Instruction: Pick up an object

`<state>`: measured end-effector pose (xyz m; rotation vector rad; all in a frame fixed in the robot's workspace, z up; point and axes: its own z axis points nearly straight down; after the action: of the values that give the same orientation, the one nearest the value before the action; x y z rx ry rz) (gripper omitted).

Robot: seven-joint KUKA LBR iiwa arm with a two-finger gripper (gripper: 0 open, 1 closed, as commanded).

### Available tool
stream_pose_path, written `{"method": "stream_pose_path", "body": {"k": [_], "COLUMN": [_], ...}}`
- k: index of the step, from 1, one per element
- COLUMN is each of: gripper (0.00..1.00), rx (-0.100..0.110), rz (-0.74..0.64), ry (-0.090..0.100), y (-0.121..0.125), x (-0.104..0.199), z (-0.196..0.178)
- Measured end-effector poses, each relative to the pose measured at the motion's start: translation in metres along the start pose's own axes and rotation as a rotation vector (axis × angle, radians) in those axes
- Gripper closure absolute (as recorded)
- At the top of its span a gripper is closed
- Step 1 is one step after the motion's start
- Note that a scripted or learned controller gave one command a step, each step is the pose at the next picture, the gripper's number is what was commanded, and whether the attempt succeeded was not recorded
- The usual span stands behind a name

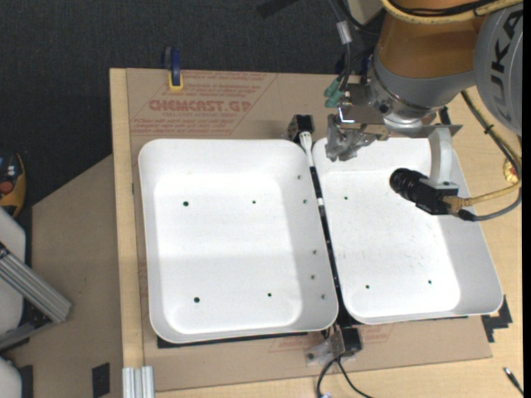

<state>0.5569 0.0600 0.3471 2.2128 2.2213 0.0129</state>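
My arm comes in from the upper right, its orange band (436,23) broad above the wrist, and my fingers (344,146) hang at the far edge of the right bin (406,259), close to the seam where the 2 bins meet. I cannot tell how far apart my fingers are; they read as a small grey cluster against the white rim, and I see nothing between them. The right bin's floor shows a few small dark dots, and a black cylindrical part on a cable (421,191) from my wrist hangs over it. The left bin (228,239) shows 4 dots as well. I can make out no loose object to pick in either bin. Both bins rest on a brown board (207,98) printed with red lettering on the tabletop.
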Motion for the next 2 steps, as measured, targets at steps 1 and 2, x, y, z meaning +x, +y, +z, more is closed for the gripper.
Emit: {"method": "stream_pose_path", "body": {"k": [1,2], "gripper": [1.0,1.0], "rx": [0.017,0.006], "rz": [-0.006,0.006], "ry": [0.0,-0.001], "y": [0.018,0.008], "x": [0.101,0.063], "z": [0.081,0.017]}}
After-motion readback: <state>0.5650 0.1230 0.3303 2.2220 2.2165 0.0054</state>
